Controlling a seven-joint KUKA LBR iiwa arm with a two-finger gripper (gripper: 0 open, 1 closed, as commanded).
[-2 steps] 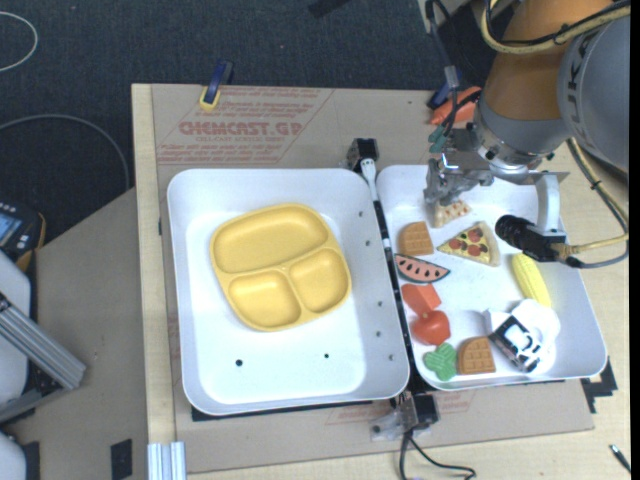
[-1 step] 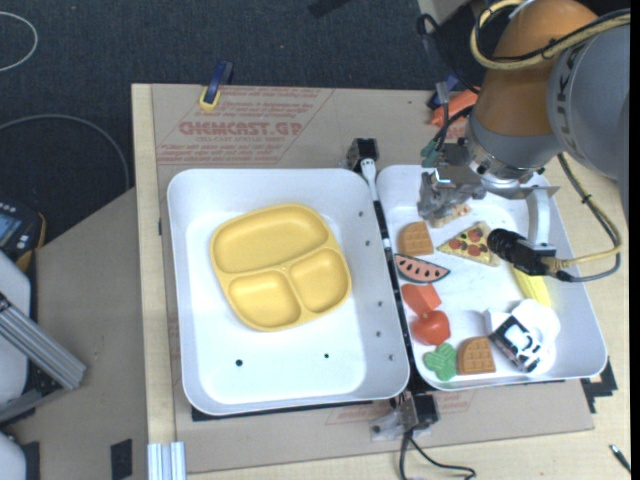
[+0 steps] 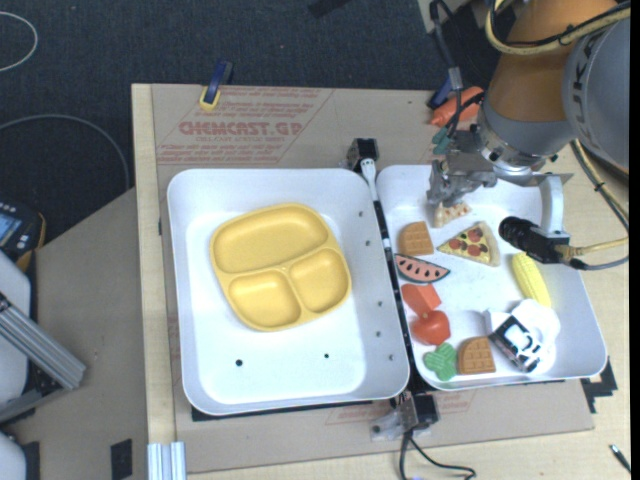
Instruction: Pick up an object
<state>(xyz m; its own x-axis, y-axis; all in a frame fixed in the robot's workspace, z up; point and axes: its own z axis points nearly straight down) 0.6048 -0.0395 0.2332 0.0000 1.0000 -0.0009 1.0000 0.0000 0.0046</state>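
Gripper (image 3: 452, 196) low over the far end of the right shallow white bin (image 3: 590, 343), hanging from the grey arm with the orange band (image 3: 535, 63). Directly beneath the fingertips, a small pale tan toy piece (image 3: 451, 210), touching or nearly touching them; impossible to tell from this slanted view whether the fingers stand spread or pressed together, or whether anything sits between them. Long axis of that pale piece running roughly left to right across the view, short and squat, no clear pointing end. Just toward the camera from it, a triangular toy pizza slice (image 3: 473, 244), tip aimed toward the view's right, and a tan toast-shaped toy (image 3: 416, 239) beside it. Nearest candidate judged to be the pale piece, straight below rather than off to a side. Left bin (image 3: 200, 368) carrying a yellow divided plastic plate (image 3: 280, 266), well apart from the gripper.
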